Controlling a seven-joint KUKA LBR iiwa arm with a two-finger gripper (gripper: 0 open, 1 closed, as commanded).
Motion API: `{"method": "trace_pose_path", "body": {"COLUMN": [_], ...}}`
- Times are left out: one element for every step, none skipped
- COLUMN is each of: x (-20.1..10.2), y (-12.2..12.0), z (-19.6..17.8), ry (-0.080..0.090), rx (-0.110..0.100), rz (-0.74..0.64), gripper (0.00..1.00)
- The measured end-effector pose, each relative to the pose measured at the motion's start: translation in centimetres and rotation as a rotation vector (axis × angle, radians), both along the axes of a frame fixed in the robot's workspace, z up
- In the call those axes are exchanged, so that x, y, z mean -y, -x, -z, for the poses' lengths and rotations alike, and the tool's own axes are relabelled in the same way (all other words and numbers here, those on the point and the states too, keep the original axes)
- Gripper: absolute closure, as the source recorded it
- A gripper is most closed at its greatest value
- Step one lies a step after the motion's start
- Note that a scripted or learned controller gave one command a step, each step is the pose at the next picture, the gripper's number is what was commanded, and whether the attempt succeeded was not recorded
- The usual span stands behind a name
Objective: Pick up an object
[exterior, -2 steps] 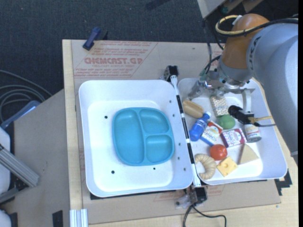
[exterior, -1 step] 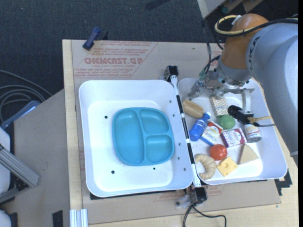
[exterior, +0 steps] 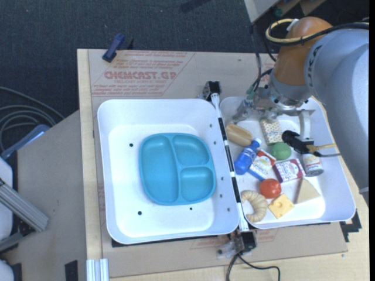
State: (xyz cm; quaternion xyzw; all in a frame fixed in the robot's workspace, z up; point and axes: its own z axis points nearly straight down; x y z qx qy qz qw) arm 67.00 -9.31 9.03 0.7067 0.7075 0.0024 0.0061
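My gripper (exterior: 265, 106) hangs over the back of the right bin (exterior: 337, 211), below the orange wrist band. Just in front of it lie a speckled cracker block (exterior: 270, 130) and a tan bread roll (exterior: 238, 134). Further forward are a blue bottle (exterior: 247, 156), a green ball (exterior: 282, 151), a red-and-white packet (exterior: 287, 170), a small can (exterior: 313, 166), a red tomato (exterior: 270, 187), a yellow cheese block (exterior: 280, 206), a pale ring-shaped pastry (exterior: 254, 205) and a tan wedge (exterior: 308, 191). I see nothing between the gripper and these things.
The left bin (exterior: 114, 133) holds a blue divided plate (exterior: 176, 168). A black hinge strip (exterior: 225, 151) runs between the two bins. The arm's grey body covers the right bin's far right corner. A blue clip (exterior: 113, 47) lies on the board behind the bins.
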Motion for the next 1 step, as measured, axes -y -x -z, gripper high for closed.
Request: {"method": "trace_pose_path", "body": {"x": [0.51], "y": [0.12], "z": [0.02], "ry": [-0.003], "rx": [-0.001], "rz": [0.000], "gripper": [0.00]}}
